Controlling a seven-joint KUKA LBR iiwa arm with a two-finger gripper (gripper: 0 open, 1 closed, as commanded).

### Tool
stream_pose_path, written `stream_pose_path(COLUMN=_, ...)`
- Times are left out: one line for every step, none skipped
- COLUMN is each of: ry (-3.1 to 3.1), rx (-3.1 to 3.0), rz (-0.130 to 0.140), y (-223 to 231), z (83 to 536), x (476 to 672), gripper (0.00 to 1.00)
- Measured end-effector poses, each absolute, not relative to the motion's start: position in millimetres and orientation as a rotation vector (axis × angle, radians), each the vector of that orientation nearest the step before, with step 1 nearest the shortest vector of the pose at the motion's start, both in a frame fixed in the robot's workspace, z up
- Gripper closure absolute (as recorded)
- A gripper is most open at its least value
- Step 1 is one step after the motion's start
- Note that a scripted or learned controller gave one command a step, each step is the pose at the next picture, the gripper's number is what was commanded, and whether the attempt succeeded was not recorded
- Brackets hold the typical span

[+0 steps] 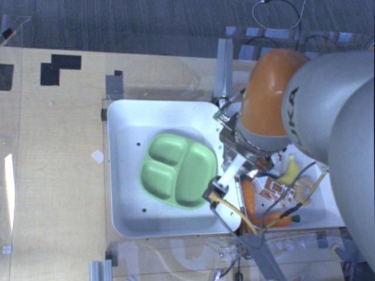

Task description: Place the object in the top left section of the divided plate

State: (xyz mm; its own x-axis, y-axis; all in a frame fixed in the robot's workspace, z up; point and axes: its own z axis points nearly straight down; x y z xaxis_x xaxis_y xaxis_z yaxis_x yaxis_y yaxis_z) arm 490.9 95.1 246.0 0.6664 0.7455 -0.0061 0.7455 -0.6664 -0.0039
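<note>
While the gripper (pixel 253 164) sits tucked under the wrist over the right bin (pixel 326 214), lower right of the frame, you cannot tell whether it is open or closed. A carrot (pixel 248 196) and a banana (pixel 290 170) lie there, and which one is meant is unclear. Grasp it mid-body, lift clear, and release low over the upper-left section of the green plate (pixel 179 170), at frame centre. Dark lettering (pixel 291 113) on the arm (pixel 334 92) is only partly readable, perhaps "KU".

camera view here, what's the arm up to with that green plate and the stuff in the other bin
The grey-and-orange arm reaches over the right bin, above a carrot, a banana and other clutter. The green divided plate sits in the left bin with nothing in its sections. Whether the arm has picked anything cannot be seen.
</note>
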Motion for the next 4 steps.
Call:
stream_pose_path(ry=-1.625, rx=-2.686, rz=0.007, y=133, z=195, x=487.1, gripper=1.00)
stream_pose_path(ry=-1.801, rx=-2.573, rz=0.003, y=184, z=216, x=487.4, gripper=1.00)
stream_pose_path(ry=-1.672, rx=-2.659, rz=0.004, y=166, z=211, x=523.5, gripper=1.00)
stream_pose_path(ry=-1.734, rx=-2.618, rz=0.008, y=204, z=179, x=486.6, gripper=1.00)
